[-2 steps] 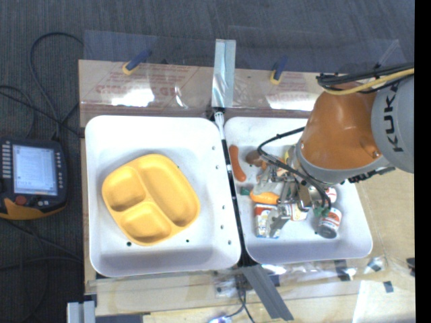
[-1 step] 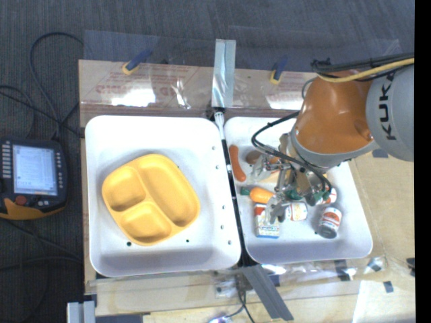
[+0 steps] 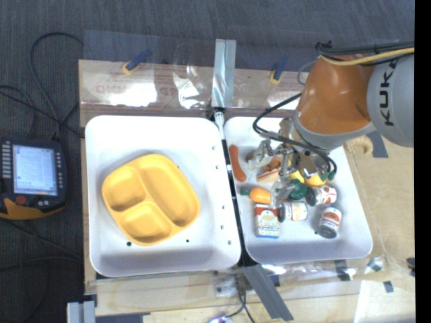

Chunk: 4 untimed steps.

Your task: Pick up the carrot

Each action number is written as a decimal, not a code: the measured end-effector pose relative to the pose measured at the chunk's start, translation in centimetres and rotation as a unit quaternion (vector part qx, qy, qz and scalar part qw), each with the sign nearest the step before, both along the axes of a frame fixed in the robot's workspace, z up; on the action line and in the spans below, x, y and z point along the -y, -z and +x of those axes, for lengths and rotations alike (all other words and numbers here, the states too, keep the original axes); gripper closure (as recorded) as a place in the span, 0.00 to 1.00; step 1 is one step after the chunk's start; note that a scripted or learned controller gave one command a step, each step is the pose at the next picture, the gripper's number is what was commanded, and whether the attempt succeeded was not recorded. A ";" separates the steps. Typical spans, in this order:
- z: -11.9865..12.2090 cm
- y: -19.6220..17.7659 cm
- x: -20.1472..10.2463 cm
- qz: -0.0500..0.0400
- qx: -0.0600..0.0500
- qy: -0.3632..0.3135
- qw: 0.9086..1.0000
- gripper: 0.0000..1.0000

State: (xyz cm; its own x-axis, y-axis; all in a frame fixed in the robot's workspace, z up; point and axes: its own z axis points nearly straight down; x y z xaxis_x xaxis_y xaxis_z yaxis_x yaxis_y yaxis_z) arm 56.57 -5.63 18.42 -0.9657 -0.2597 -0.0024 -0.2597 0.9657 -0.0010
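In the right bin (image 3: 350, 244), near its left wall, the carrot (image 3: 258, 195) lies w/ a sausage (image 3: 236, 163) just above and a carton (image 3: 268, 221) just below. Gripper (image 3: 288, 180) hangs over the clutter just right of the carrot. Can't tell if fingers are apart or together.

Our pincer (image 3: 286, 180) hangs over the crowded right bin (image 3: 350, 247). Just to its left the carrot (image 3: 259, 195) lies against a small carton (image 3: 267, 222); a sausage (image 3: 236, 163) lies further left by the bin wall. Cans (image 3: 328, 221) and other small items crowd below and right of it. Well to its left, the left bin (image 3: 108, 247) has open floor around a yellow tray (image 3: 149, 197).
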 end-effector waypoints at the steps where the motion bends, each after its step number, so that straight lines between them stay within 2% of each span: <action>1: -2.7 7.4 5.0 0.001 0.000 0.062 0.998 0.00; 2: -3.8 8.7 5.1 -0.003 0.008 0.173 0.985 0.00; 3: -3.0 8.8 4.3 -0.002 0.007 0.195 0.981 0.00; 4: -0.9 8.8 3.9 -0.001 0.003 0.134 0.991 0.00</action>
State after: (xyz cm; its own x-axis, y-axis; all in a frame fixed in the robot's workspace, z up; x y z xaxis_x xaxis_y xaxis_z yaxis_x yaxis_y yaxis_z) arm 55.62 -9.57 9.57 -0.9999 0.0065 -0.0092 0.0065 1.0000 -0.0031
